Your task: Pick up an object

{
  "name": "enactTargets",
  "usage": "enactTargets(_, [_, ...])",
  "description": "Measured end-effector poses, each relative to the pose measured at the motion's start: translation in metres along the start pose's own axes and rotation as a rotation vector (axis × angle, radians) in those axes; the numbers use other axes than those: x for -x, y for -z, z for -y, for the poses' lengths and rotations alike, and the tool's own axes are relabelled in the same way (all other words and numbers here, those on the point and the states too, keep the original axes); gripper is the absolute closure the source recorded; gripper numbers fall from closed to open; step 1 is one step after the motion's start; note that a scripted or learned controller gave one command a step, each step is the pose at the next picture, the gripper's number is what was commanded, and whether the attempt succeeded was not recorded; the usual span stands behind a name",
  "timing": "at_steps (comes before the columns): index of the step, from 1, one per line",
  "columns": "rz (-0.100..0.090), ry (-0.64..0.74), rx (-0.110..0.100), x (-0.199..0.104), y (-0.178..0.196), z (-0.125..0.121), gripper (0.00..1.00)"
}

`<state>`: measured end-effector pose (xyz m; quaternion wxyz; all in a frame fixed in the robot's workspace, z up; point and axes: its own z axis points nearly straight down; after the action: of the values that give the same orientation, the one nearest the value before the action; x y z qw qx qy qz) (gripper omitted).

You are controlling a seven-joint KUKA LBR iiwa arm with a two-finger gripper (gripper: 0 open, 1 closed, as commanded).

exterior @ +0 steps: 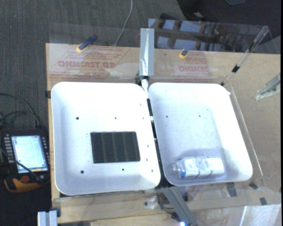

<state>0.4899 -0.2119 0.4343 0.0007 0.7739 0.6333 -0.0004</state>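
Note:
A clear plastic bottle (198, 167) with a white label lies on its side near the front edge of the right bin (193, 107). A dark ribbed rectangular pad (115, 147) lies flat in the left bin (70, 107), toward its front middle.
A handheld pendant with a lit screen (24, 155) sits on the floor left of the bench. Clear panels stand behind the bins, held by yellow clamps (86, 43). A grey metal post (146, 53) rises at the back between the bins.

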Motion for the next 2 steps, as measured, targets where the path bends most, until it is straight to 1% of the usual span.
enactTargets(1, [0.000,-0.065,0.000,-0.0089,0.0001,0.0066,0.00])
enactTargets(2, [0.000,-0.121,-0.001,-0.0135,-0.0001,0.0074,0.00])
